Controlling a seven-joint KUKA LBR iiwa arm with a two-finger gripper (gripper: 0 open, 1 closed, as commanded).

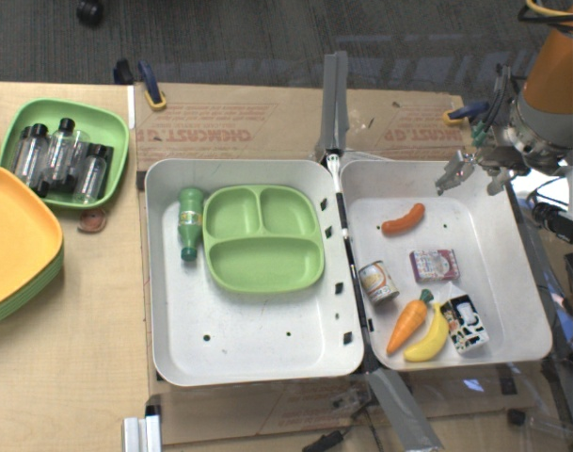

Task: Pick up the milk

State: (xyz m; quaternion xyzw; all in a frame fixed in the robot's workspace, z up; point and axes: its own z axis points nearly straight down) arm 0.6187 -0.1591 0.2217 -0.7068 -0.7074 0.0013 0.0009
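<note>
Hovering at the far rim of the right bin [512, 252], pincer [472, 175] spread open, gripping nothing. Lying well apart from the pincer, toward the near rim: milk [465, 323], touching the banana [427, 339]. Risking a finger landing on the banana, or closing on both together, and so shoving the milk against the bin wall rather than gripping it.

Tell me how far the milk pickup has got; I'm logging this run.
Nothing looks done: the milk carton lies in the right bin at its near right corner, beside the banana. The gripper hangs over the bin's far edge, well away from the carton and holding nothing. Left: reach the carton, grip it, lift it.
</note>
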